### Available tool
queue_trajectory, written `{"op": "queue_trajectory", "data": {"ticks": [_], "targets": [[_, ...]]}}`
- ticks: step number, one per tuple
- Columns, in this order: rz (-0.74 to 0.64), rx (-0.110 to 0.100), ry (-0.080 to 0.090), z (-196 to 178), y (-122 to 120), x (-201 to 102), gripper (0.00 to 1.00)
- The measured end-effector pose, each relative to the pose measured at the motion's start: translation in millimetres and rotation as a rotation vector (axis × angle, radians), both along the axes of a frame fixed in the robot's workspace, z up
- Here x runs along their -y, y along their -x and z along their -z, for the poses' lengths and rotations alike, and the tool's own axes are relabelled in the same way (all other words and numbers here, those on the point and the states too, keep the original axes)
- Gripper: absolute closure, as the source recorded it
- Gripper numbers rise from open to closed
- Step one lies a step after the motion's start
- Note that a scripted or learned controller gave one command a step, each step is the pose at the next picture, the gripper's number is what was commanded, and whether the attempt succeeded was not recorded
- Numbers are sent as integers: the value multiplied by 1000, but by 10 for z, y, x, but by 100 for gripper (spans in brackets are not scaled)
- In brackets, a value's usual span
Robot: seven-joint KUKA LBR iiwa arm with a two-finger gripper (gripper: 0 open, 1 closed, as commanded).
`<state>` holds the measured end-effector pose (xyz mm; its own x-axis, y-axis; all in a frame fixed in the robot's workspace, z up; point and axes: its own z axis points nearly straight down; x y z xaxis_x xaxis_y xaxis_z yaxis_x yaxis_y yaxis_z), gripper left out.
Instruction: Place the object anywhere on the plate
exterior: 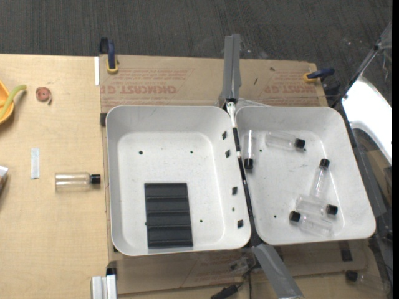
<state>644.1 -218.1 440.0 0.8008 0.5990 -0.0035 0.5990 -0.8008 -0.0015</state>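
Where bins meet, vial (pixel 247 148) (upright-lying).

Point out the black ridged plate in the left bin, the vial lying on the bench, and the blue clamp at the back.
black ridged plate (pixel 168 215), camera view, centre ridge
vial (pixel 73 180), camera view, clear body
blue clamp (pixel 105 46), camera view, handle
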Motion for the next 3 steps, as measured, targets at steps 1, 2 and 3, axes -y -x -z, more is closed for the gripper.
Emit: {"op": "queue_trajectory", "data": {"ticks": [1, 2, 3], "targets": [[9, -1, -1, -2, 648, 46, 0], [181, -1, 0, 6, 28, -242, 0], [359, -2, 0, 2, 437, 44, 0]]}}
